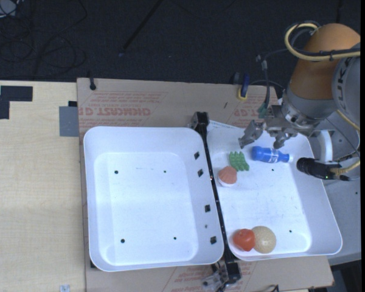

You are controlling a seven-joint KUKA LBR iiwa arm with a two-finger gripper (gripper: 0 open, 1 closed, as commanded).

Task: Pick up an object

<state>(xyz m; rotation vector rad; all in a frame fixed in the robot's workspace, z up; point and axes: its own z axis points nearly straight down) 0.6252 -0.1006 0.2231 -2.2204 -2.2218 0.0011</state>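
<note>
Approach step: tool [266, 135] hovers w/ fingers spread, gripping nothing, just above the blue bottle [269, 156] lying in the right bin [304, 215], prob. needs to drop straight down & close on it

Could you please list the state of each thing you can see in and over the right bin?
Claw: open, hovering over the blue bottle, holding nothing.
Blue bottle: lying on its side.
Green toy: resting beside the pink ball.
Pink ball: resting, loose.
Red ball: touching the beige ball.
</note>
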